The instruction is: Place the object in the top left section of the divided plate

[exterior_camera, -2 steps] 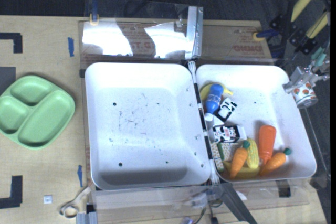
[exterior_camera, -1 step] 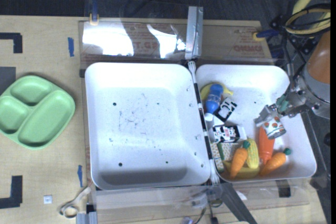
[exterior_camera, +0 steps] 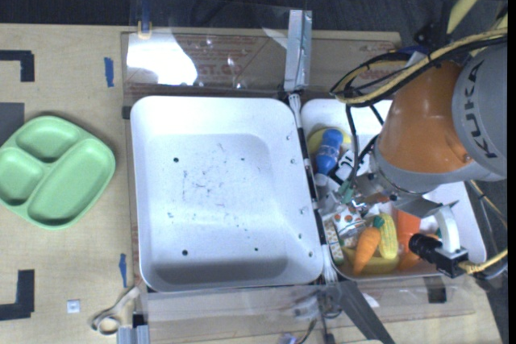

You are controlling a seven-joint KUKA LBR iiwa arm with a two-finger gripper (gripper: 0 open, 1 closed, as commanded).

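While the arm (exterior_camera: 439, 121) leans in from the right over the right bin (exterior_camera: 322, 110), we see its orange band covering much of that bin, and we cannot tell the state of the gripper (exterior_camera: 367, 189) low among the clutter. We find a blue bottle (exterior_camera: 326, 151), a carrot (exterior_camera: 364, 247) and a corn cob (exterior_camera: 388, 235) lying in that bin, while the green plate (exterior_camera: 53, 171) sits on the bench, well apart to the left of the left bin (exterior_camera: 218, 189).
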